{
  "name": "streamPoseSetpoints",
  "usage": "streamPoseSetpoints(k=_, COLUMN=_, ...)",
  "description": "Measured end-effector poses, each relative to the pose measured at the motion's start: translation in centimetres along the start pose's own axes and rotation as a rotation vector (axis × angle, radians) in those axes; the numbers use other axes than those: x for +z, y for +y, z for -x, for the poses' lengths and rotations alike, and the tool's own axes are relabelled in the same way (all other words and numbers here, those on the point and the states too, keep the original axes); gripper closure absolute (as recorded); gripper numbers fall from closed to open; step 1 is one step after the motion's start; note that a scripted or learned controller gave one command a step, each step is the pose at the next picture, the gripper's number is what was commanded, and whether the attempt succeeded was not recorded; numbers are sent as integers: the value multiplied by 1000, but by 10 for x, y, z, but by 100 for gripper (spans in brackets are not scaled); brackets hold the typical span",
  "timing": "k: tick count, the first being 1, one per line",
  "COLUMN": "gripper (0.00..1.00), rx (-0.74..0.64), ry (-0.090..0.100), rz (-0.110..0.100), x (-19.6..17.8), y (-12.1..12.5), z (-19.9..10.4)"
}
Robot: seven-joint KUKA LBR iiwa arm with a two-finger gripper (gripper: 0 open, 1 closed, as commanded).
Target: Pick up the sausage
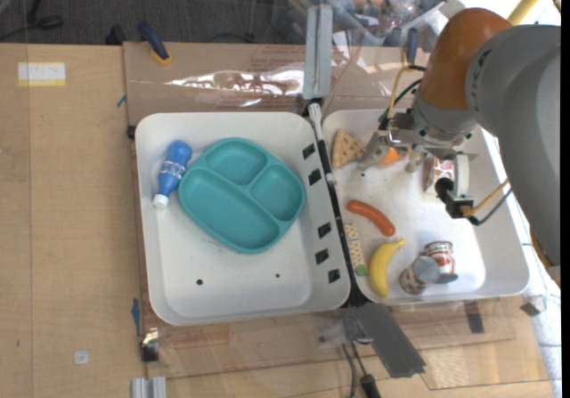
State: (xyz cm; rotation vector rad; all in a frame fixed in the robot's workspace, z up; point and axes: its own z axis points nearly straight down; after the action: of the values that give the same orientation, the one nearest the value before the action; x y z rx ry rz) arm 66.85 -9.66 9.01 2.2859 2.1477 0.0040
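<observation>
The sausage (370, 216), reddish orange and slightly curved, lies on the floor of the right bin (499, 273) near its left side. My gripper (419, 165) hangs over the back of that bin, up and to the right of the sausage and apart from it. The wrist hides much of the gripper from above. I see nothing held in it.
A banana (383, 264) and a small can (429, 265) lie in front of the sausage. A tan wedge (346, 149) and a small orange piece (386, 155) lie at the bin's back left. The left bin (223, 298) holds a teal divided plate (242, 193) and a blue bottle (171, 172).
</observation>
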Motion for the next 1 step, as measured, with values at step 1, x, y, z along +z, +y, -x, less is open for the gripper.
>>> streamPoseSetpoints(k=1, gripper=0, rx=-6, ry=-1, rz=0, x=0, y=0, z=-1)
